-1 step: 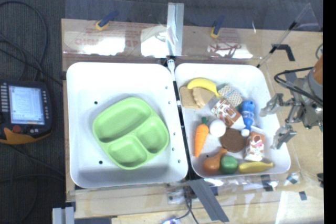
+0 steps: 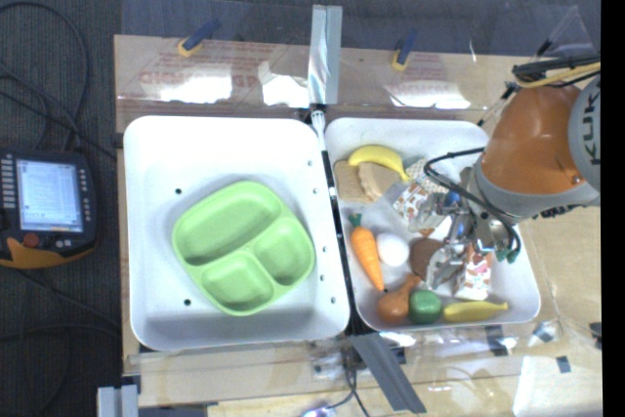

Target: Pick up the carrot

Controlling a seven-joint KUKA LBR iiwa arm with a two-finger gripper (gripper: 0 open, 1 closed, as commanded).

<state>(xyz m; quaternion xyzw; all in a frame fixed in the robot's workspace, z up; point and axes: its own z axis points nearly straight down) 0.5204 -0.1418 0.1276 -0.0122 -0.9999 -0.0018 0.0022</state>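
Observation:
The carrot point(image 2: 367, 255) is orange with a green top and lies in the right bin point(image 2: 523, 306) near its left wall, pointing toward the front. My gripper point(image 2: 450, 261) hangs low over the middle of that bin, to the right of the carrot. A white egg point(image 2: 393, 251) and a brown item point(image 2: 423, 256) lie between the two. Nothing shows as held, and the carrot is apart from the gripper.
The right bin also holds a banana point(image 2: 377, 157), a bread slice point(image 2: 370, 181), a printed packet point(image 2: 418, 201), a white-red carton point(image 2: 477, 277), an orange-brown fruit point(image 2: 394, 306), a green item point(image 2: 426, 307) and a yellow piece point(image 2: 475, 311). A green divided plate point(image 2: 244, 245) sits in the left bin point(image 2: 156, 161).

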